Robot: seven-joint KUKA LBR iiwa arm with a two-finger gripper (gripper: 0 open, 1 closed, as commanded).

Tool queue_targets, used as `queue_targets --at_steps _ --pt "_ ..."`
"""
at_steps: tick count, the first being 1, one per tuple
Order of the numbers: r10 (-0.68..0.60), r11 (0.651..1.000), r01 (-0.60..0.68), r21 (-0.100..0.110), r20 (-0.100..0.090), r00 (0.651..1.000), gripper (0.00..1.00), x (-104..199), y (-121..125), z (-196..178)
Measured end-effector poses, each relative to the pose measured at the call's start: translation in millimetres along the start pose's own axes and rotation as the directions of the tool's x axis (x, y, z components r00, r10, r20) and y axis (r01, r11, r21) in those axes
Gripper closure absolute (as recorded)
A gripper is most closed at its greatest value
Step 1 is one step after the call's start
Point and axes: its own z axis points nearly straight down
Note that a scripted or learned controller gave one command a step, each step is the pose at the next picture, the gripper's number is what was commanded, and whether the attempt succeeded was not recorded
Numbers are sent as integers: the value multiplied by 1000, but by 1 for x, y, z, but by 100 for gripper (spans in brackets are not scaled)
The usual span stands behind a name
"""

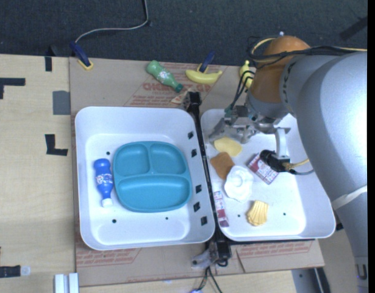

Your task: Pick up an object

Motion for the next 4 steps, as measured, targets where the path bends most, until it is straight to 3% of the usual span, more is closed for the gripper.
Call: queue_targets --at_steps 2,3,4 --pt "1 1000 -1 3 0 1000 0 -1 -43 -2" --pt "1 1000 -1 3 1 1000 100 -1 -43 -11" --pt "1 1000 -1 3 1 1000 0 -1 -43 -11"
